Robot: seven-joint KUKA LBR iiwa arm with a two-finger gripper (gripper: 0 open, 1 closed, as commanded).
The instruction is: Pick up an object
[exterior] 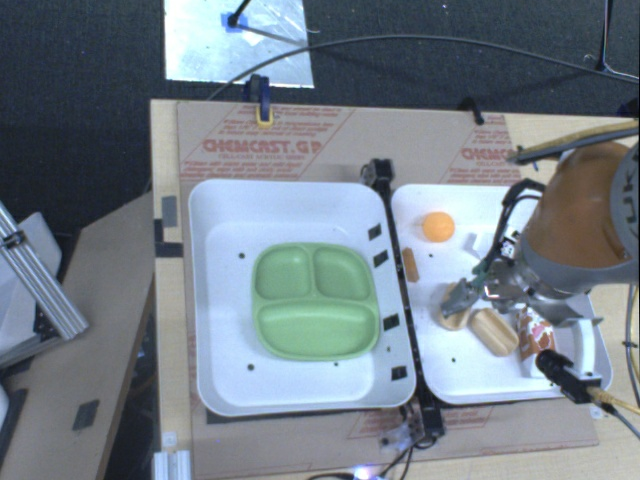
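Bright, even overhead lighting, with no single strong source apparent. The two white bins (300, 208) are near overexposed, their inner walls showing little tonal detail. Shadows are soft and short: a faint one lies under the green divided plate (316, 301), a darker one under the arm (590, 218) on the right bin floor. Specular glare marks the foil-like sheet (238, 28) at top. The dark carpet (70, 78) renders grainy. Overall sharpness is moderate; small objects near the gripper (470, 293) appear soft, with compression artefacts at edges.
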